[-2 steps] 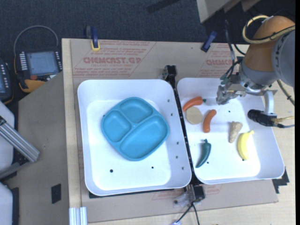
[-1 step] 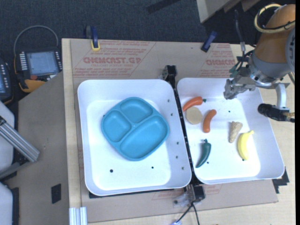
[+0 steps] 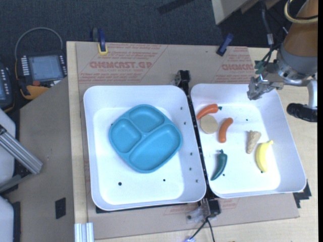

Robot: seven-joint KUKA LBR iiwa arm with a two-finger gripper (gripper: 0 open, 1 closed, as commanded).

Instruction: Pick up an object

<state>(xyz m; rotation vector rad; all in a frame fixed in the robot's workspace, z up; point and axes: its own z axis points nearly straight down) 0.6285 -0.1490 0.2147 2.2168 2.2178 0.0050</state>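
Two white bins are sitting side by side on the table (image 3: 151,59), which is lying under a brown sheet with red letters. The left bin (image 3: 101,185) is holding a blue plate (image 3: 146,137) with three parts; the plate is looking smooth and shiny, with round corners. The right bin (image 3: 242,183) is holding small toy foods. An orange carrot (image 3: 208,110) with a green tip is lying near the top left of that bin, and a round tan cookie (image 3: 209,124) is sitting just below it, touching or almost touching it. A small orange sausage (image 3: 225,129) is lying just beside the cookie. A dark green pepper (image 3: 219,165) is curving below them. A pale, bumpy lump (image 3: 252,141) is resting near the right side, and a yellow banana (image 3: 263,156) is lying just beside it. The grey arm is reaching in from the right, and its hand (image 3: 259,88) is hanging over the top right corner of the right bin, well apart from the foods. Nothing is showing in the hand, and I cannot tell how far it is open. Blue clips (image 3: 100,37) are sitting at the top of the sheet, and a small screen (image 3: 44,67) with a black cord is lying off to the left.
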